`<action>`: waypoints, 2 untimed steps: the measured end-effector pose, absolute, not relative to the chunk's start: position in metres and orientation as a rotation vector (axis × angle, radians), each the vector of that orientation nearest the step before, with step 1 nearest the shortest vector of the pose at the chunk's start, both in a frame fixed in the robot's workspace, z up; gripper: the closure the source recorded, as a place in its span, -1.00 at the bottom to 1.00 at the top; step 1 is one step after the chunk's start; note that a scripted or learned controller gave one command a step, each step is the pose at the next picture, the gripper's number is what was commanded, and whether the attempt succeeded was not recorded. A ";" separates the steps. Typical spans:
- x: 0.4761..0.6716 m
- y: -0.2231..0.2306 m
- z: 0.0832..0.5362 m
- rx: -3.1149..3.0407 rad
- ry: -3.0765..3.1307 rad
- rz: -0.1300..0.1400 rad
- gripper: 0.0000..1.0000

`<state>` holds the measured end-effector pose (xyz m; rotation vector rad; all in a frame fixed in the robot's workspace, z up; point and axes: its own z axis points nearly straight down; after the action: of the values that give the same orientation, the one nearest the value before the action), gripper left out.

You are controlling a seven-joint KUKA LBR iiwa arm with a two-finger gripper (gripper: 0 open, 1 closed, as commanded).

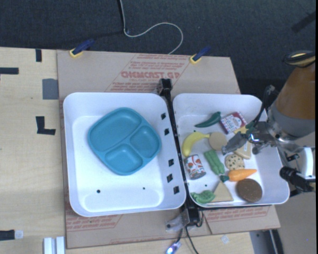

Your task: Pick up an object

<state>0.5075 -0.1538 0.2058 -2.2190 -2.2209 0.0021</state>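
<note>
Your gripper (238,143) hangs low over the right bin (265,194), fingers spread and grasping nothing, just above the cookie (233,161). Around it you see a banana (192,140), carrot (241,174) and green pepper (209,120). The left bin (74,142) holds 1 blue tray (124,140).

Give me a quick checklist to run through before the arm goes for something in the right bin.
1. Gripper over the right bin: ok.
2. Target under the gripper: cannot tell; beige round piece and cookie both lie close.
3. Finger state: cannot tell.
4. Anything held already: cannot tell.
5. Room around targets: not ok; banana, carrot and the other food pieces are crowded together.
6. Blue divided plate out of the way in the left bin: ok.
</note>
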 end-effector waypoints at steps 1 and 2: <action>0.485 -0.160 0.360 -2.231 -2.233 -0.013 -1.00; 0.484 -0.158 0.361 -2.220 -2.224 0.002 1.00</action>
<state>0.4843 -0.1580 0.3609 -2.2195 -2.2244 0.0019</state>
